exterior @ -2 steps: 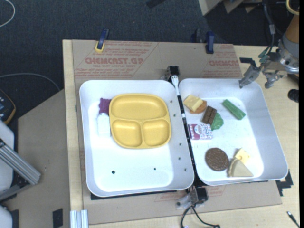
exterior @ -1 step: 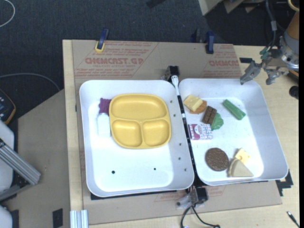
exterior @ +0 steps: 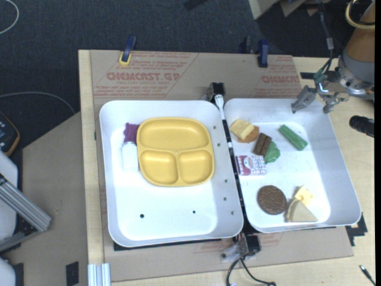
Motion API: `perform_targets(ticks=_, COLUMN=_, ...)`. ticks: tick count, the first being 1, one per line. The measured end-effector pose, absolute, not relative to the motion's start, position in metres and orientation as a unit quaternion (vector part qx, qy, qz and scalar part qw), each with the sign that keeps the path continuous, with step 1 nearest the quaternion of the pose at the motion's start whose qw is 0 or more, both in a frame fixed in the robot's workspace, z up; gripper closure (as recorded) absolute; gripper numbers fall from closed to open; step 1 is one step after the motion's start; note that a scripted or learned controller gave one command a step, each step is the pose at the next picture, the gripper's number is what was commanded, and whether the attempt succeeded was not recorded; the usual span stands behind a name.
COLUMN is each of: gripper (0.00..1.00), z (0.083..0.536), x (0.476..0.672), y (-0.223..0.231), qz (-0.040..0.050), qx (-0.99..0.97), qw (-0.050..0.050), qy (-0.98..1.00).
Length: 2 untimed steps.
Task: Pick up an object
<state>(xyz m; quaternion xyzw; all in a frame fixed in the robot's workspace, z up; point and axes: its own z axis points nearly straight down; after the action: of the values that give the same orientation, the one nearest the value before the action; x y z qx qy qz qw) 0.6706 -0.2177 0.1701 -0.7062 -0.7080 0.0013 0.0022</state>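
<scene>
Worktop (exterior: 333,243) covered by a printed cardboard sheet (exterior: 178,70), clamped at its far edge, two shallow white bins set side by side on it, left bin (exterior: 113,177), right bin (exterior: 339,177), rims touching

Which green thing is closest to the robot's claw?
The green stick lying alone, nearer the gripper than the green lump beside the brown bar.

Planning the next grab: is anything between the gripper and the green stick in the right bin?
Nothing visible. The gripper hangs over the right bin's far edge, and bare white floor lies between it and the green stick.
</scene>
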Motion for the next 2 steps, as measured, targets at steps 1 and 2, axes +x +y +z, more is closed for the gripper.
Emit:
perform_targets(ticks=1, gripper=0.00, z=0.125, x=0.678, y=-0.217, qz=0.0010, qx=-0.706, qw=0.001, qy=-0.708)
perform_targets(ticks=2, gripper=0.00, z=0.088, x=0.679, y=-0.210, qz=-0.0018, qx=-0.706, qw=0.011, qy=-0.708)
